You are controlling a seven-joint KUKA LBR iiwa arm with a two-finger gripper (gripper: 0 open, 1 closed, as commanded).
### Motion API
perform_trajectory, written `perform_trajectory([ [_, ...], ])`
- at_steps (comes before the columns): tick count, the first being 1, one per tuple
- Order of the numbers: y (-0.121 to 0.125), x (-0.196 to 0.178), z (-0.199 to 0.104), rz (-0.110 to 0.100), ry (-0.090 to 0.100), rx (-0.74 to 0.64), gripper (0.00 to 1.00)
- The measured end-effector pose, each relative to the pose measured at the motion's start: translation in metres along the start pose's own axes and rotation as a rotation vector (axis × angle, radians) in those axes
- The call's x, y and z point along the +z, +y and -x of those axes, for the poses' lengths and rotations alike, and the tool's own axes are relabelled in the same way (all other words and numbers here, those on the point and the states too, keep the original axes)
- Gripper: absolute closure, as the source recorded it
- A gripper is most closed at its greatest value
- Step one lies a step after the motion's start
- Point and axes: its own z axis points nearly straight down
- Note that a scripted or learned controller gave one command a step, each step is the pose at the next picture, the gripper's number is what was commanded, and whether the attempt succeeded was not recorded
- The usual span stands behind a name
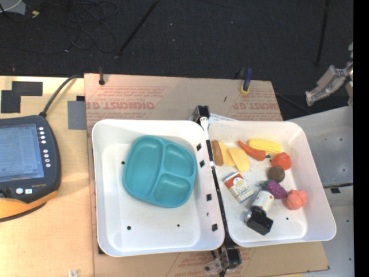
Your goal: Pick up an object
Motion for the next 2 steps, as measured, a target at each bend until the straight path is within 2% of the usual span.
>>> perform_trajectory([
  [1, 0.028, -0.004, -0.073, -0.014, 0.002, 0.001, 0.0],
  [2, -0.047, -0.006, -0.137, -0.016, 0.002, 0.001, 0.0],
])
